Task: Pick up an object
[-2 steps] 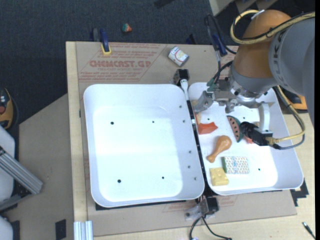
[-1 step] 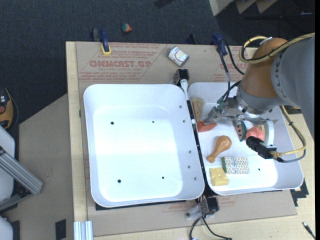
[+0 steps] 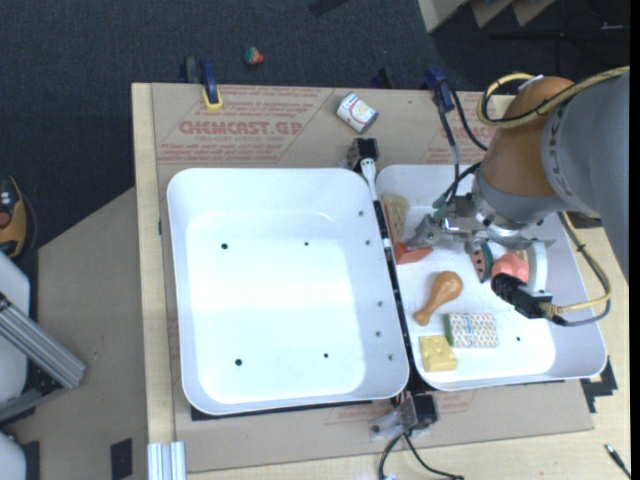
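Note:
The right bin (image 3: pixel 575 353) holds several small objects. A tan drumstick-shaped toy (image 3: pixel 440 293) lies near its middle, with a yellow cheese block (image 3: pixel 436 353) and a speckled flat block (image 3: pixel 472 329) toward the front. A red piece (image 3: pixel 410 254) and a tan piece (image 3: pixel 396 216) sit along the bin's left wall. A pink object (image 3: pixel 512 266) lies partly under the wrist. My gripper (image 3: pixel 428 230) hangs low over the back left part of this bin, just above the red piece. Nothing is visibly held.
The left bin (image 3: pixel 190 198) stands beside it, and the two share a wall. A small white box (image 3: pixel 356 112) lies on the board behind the bins. The bulky grey arm with its orange band (image 3: pixel 520 153) and cables covers the right bin's back right.

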